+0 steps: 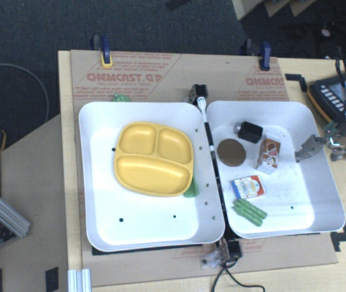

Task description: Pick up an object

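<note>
Hovering at frame right edge, gripper (311, 146) over right bin (328, 187), finger state unclear, yellow tray (154, 159) in left bin (100, 193).

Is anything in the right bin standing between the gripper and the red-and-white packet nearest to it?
Nothing visible does. The gripper sits at the right bin's right rim, and bare white floor separates it from the red-and-white packet.

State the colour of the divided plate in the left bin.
Yellow: the three-compartment plastic plate shows plainly in the camera view.
</note>
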Motion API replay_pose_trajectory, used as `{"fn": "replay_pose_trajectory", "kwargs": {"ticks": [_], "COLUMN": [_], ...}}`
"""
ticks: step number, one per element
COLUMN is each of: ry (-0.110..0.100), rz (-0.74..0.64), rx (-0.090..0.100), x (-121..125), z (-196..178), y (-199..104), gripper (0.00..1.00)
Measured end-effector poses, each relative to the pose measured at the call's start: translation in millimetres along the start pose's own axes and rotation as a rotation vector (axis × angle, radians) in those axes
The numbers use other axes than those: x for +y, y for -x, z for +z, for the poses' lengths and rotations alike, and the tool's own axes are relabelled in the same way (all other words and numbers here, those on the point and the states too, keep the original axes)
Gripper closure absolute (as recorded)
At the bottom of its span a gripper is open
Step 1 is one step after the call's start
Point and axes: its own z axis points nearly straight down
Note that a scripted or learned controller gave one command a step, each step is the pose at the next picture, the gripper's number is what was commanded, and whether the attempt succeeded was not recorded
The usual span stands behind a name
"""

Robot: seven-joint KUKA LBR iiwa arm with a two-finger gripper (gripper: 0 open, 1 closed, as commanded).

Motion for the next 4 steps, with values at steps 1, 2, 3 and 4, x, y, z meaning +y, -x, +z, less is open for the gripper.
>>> {"fn": "replay_pose_trajectory", "kwargs": {"ticks": [1,2,3,4], "ry": [0.001,0.013,0.004,0.003], "rz": [-0.004,-0.007,-0.001,-0.001], "rx": [0.005,-0.002,-0.002,-0.001], "x": [-34.3,-32.8,-34.6,-34.8], "z": [126.4,-5.1,-8.0,-7.3], "y": [16.1,-35.4,-32.1,-32.2], "gripper": [0.0,0.0,1.0,0.0]}}
